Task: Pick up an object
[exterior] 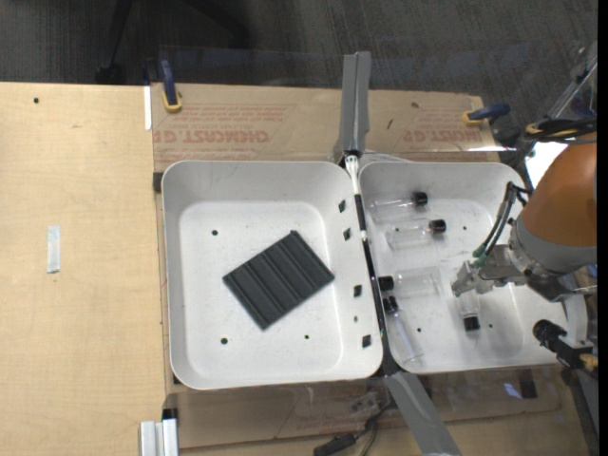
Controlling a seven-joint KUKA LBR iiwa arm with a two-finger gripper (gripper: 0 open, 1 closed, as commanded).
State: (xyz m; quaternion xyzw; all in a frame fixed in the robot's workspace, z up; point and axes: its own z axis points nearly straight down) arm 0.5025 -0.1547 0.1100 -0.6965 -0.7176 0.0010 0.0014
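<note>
The right bin point(494, 174) holds several clear vials with black caps. One vial point(401, 201) lies near the bin's back and another point(421, 230) just in front of it. Two more vials point(414, 279) point(403, 334) lie along the left wall. A small black cap point(470, 323) sits alone toward the front right. My gripper point(472, 281) hangs low over the right half of this bin, a little behind that black cap and to the right of the middle vial. In the left bin point(190, 255), a dark ribbed rectangular pad point(278, 278) lies flat and turned at an angle.
The arm's orange band point(568, 202) and grey wrist cover the right bin's right side. Both bins rest on cardboard point(285, 126) held by clamps point(170, 98) point(484, 114). A grey post point(354, 103) rises behind the bins' shared wall. A wooden tabletop point(76, 255) lies to the left.
</note>
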